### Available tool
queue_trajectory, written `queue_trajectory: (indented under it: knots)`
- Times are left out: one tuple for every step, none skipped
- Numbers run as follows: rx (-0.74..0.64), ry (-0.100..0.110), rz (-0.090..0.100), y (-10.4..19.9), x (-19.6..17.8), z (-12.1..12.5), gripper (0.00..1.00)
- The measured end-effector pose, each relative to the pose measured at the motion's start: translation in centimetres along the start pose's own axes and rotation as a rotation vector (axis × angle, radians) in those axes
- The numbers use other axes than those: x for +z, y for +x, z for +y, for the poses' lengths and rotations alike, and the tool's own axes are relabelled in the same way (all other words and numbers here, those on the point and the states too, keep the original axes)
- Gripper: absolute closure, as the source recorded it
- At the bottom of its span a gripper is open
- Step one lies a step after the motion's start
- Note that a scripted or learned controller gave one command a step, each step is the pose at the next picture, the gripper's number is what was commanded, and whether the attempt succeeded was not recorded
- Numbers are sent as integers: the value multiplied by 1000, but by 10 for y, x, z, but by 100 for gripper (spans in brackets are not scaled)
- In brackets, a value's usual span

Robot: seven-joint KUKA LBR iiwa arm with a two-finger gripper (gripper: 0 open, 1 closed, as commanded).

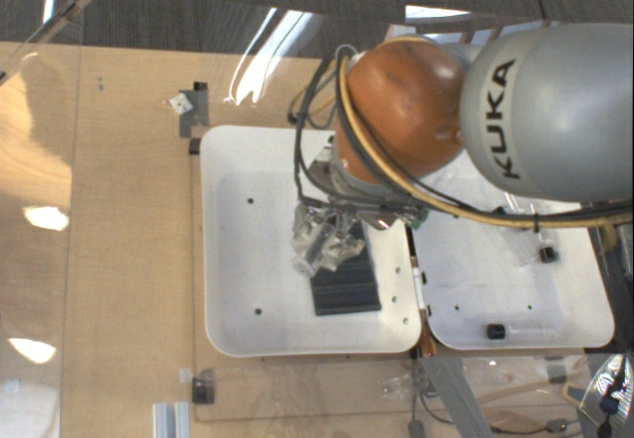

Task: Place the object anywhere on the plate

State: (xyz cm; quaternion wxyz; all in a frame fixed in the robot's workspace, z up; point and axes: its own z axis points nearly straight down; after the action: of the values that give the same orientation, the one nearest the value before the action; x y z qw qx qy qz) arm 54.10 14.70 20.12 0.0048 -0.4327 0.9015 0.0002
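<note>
- my gripper (322, 243) hangs low over the left bin (233, 228), toward that bin's right half, with my grey arm (555, 99) and its orange band (401, 109) crossing in from the right above it.
- the fingers are clear, glassy pieces and they blur together against the white floor, so i cannot tell how far apart they are or whether anything sits between them.
- a dark, ridged rectangular object (347, 289) lies flat on the floor of the left bin, just below my gripper in the view; its upper edge meets the gripper's tip, and i cannot say whether they are touching or the gripper is merely above it.
- the object sits near the bin's right wall and toward its near edge, slightly skewed to the bin's sides.
- the right bin (466, 312) is alongside, its left rim against the left bin's right rim; much of it is hidden under my arm.
- two small dark items rest in the right bin: one (494, 331) near its front edge, one (546, 253) farther back toward the right.
- both bins stand on a pale wooden bench (109, 228).
</note>
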Motion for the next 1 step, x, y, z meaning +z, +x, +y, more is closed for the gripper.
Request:
queue_trajectory:
  knots:
    - [254,-2,-1,-34,-7,68,100]
